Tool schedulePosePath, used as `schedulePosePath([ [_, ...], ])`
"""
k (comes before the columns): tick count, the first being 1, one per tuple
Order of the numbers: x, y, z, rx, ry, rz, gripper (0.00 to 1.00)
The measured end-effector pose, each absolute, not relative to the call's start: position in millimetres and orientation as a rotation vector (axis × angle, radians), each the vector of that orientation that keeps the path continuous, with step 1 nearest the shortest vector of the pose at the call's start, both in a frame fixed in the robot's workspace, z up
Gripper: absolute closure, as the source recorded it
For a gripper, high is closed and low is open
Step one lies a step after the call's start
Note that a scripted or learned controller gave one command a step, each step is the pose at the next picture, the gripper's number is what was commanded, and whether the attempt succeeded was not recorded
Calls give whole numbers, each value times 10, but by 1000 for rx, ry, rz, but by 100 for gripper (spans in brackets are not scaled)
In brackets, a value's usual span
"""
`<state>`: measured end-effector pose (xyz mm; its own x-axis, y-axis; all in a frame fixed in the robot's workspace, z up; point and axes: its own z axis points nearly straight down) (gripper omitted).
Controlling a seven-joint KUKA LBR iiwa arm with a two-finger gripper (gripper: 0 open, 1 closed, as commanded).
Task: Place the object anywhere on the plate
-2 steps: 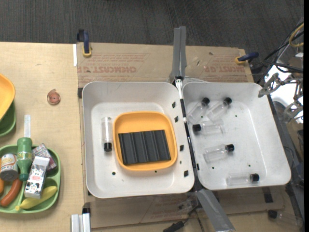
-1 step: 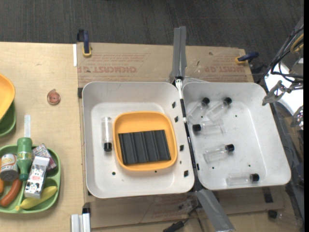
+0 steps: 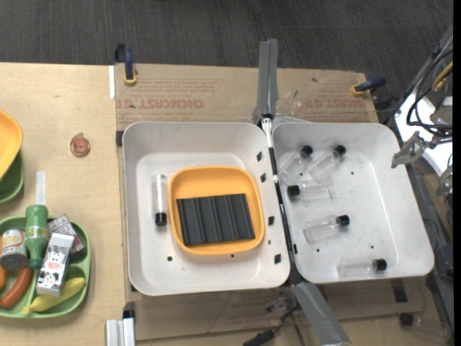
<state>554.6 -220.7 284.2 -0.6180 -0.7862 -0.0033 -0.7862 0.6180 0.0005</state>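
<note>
My gripper (image 3: 408, 150) hangs far right of the yellow plate (image 3: 216, 180), I cannot tell if it is spread or pinching, and the little bottles (image 3: 324, 227) right of the plate are round and smooth, so one may slip or roll away.

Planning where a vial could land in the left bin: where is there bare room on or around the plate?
The orange plate has a bare strip along its far side, behind the black ridged mat covering its middle. The left bin has open floor nearer the camera and beyond the plate. It is tight on the left, where one vial lies beside the plate.
</note>
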Motion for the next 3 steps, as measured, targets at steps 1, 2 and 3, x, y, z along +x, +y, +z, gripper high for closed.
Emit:
schedulePosePath([
  [1,5190,-2039,3263,-1709,2630,0,0],
  [2,5226,-2210,2743,-1915,2487,4,0],
  [3,5128,-2207,2735,-1968,2446,3,0],
])
